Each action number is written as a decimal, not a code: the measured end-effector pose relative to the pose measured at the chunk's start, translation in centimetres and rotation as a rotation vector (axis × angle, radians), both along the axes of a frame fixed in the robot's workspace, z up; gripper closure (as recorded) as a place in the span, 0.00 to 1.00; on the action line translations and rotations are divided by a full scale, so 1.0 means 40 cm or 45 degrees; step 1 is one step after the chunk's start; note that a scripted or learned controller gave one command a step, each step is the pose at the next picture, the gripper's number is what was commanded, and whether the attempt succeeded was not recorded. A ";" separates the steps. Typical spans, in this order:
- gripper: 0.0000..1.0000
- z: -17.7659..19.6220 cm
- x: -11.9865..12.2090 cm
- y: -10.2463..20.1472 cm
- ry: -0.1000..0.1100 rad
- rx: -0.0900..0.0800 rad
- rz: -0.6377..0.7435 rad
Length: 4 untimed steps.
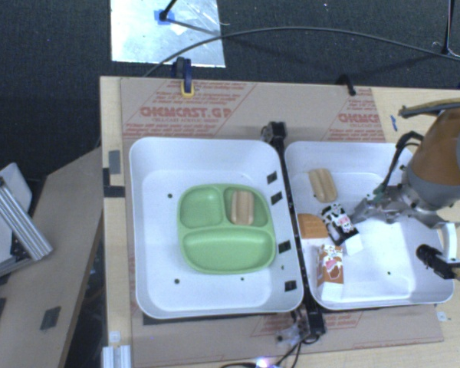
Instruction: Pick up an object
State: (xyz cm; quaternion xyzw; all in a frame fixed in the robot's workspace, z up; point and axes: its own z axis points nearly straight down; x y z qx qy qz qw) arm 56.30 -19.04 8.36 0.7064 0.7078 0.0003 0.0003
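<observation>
Your tool sits low in the right bin; grip state unclear. Just beyond it, 1 bread roll lies lengthwise front-to-back. Below it, 1 carton.

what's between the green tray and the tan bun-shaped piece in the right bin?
In the camera view, between the green tray and the tan piece lie bare left-bin floor and the two bins' adjoining walls with black clips.

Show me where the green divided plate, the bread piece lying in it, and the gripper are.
green divided plate (226, 249): camera view, bare large lower compartment.
bread piece (241, 206): camera view, its middle, upper right compartment.
gripper (343, 225): camera view, at its fingertips.
</observation>
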 end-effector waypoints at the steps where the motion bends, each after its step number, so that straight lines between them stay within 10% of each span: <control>1: 1.00 0.029 0.002 -0.001 -0.004 -0.002 -0.001; 3: 1.00 0.330 -0.009 -0.014 -0.005 -0.002 0.003; 4: 1.00 0.336 -0.007 -0.015 -0.003 -0.001 0.004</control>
